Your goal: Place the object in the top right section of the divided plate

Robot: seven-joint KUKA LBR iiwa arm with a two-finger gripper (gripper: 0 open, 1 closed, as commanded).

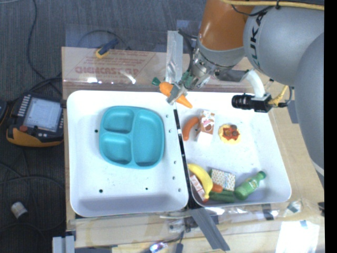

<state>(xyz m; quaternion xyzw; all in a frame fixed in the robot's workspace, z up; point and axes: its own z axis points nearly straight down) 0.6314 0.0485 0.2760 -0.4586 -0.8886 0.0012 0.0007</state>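
Hand (181, 91) clamped on orange carrot (172, 91), green top, above bins' divider

We are looking at a bulky grey arm (295, 41) with rounded casings, black KUKA lettering (258, 22) showing on one shell. A glossy orange band (224, 28) is circling it above the wrist, and yellow and black cables are trailing alongside.

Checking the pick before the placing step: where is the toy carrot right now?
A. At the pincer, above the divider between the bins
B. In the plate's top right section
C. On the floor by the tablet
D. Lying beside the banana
A: the toy carrot sits at the pincer, up over the far end of the divider, while the blue divided plate holds nothing.
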